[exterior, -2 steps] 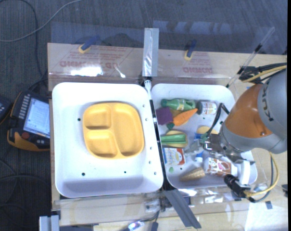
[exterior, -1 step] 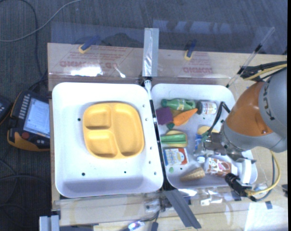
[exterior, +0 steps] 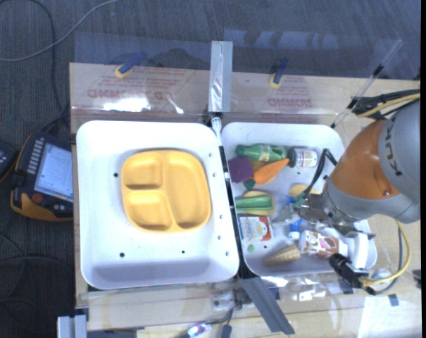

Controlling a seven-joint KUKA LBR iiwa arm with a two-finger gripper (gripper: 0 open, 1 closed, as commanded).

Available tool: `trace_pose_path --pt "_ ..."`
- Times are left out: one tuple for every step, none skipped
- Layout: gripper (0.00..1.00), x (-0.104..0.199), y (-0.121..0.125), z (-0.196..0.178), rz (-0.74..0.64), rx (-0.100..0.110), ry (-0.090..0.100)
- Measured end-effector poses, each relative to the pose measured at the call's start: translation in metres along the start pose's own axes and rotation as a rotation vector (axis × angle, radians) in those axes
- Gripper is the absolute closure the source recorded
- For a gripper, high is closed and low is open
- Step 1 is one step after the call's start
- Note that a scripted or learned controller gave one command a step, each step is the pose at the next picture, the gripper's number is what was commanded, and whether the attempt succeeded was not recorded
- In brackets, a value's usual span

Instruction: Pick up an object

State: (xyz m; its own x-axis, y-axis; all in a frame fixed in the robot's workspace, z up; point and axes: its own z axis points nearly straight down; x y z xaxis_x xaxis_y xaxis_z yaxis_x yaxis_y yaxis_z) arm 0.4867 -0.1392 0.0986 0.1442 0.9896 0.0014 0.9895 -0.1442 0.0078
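Leftmost, a yellow divided tray (exterior: 165, 190) is lying in the left bin (exterior: 100, 259); rightward, toy foods are crowding the right bin (exterior: 249, 259), where the gripper (exterior: 312, 213) is hovering. The green bottle (exterior: 263, 152) is probably light, rigid, slippery, best gripped mid-body.

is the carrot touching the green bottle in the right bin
Touching. The camera view shows the orange carrot lying directly against the lower side of the green bottle near the right bin's far wall, with no white bin floor visible between them.
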Motion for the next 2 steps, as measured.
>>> trace_pose_path --pt "1.0 0.0012 -0.0016 -0.0065 -0.001 0.007 0.002" --pt "0.0 0.001 -0.0016 -0.0066 -0.001 0.007 0.002"
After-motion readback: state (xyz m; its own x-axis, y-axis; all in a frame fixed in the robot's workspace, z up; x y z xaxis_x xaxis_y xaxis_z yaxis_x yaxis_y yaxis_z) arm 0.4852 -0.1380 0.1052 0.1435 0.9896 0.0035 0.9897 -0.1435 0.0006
